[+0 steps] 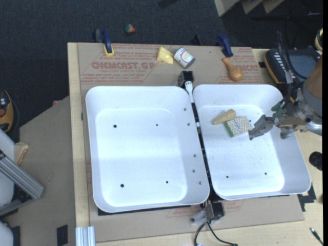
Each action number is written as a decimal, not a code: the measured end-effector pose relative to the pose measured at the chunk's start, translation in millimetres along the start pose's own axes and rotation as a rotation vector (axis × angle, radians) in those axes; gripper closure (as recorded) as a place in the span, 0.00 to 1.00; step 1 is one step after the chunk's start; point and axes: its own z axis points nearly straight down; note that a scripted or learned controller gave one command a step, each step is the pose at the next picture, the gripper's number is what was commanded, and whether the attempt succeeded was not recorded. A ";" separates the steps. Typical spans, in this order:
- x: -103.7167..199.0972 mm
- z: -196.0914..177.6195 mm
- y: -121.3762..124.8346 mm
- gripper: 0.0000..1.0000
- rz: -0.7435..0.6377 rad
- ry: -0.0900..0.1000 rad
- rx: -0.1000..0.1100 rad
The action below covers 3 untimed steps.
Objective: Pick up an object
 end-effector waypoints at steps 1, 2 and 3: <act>0.0 -10.7 0.6 1.00 0.000 -0.001 -0.003; -74.9 -90.2 -0.5 1.00 0.006 -0.008 -0.013; 26.5 27.1 2.3 1.00 -0.010 0.005 0.010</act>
